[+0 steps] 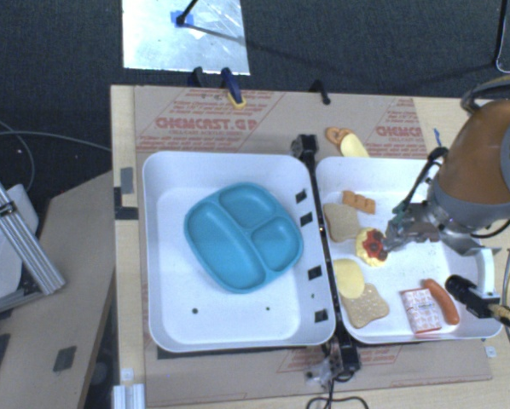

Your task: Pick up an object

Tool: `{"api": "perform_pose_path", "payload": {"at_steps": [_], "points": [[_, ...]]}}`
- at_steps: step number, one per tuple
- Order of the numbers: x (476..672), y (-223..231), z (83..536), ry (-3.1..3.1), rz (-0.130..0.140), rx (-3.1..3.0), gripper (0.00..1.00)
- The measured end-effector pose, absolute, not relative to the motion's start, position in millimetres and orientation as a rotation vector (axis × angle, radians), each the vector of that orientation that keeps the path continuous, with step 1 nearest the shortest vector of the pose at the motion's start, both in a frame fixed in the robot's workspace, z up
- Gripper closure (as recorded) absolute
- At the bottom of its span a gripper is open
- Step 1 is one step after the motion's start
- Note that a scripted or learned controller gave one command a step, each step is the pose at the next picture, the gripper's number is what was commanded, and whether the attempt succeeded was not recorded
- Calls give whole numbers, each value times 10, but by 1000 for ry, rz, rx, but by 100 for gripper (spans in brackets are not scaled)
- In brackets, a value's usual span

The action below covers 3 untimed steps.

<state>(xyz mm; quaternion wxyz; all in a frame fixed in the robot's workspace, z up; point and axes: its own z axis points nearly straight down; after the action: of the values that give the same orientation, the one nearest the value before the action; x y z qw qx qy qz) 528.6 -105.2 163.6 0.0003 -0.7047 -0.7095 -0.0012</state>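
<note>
The right bin (460,170) holds several toy foods: an orange piece (358,201), a tan bread slice (342,221), a yellow disc with a red top (372,247), a pale yellow round (350,278), a speckled toast (366,305), a red-and-white packet (420,309) and a sausage (441,301). My gripper (395,233) reaches in from the right and hangs low just beside the red-topped disc, at its right edge. Nothing shows between its fingers.
The left bin (165,228) holds a blue divided plate (242,237). A yellow piece (354,146) and an orange piece (336,135) lie on the cardboard behind the right bin. Black clips line the wall between the bins. The arm's orange band (489,152) looms over the right bin's far right.
</note>
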Motion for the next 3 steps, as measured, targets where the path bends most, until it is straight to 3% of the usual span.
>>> {"api": "perform_pose_path", "payload": {"at_steps": [1,2,3], "points": [[4954,-278,2477,-2238,-14,-2209,100],[5286,474,2837,-2235,-11,-2211,100],[4860,385,3101,-2227,-5,-2218,100]]}}
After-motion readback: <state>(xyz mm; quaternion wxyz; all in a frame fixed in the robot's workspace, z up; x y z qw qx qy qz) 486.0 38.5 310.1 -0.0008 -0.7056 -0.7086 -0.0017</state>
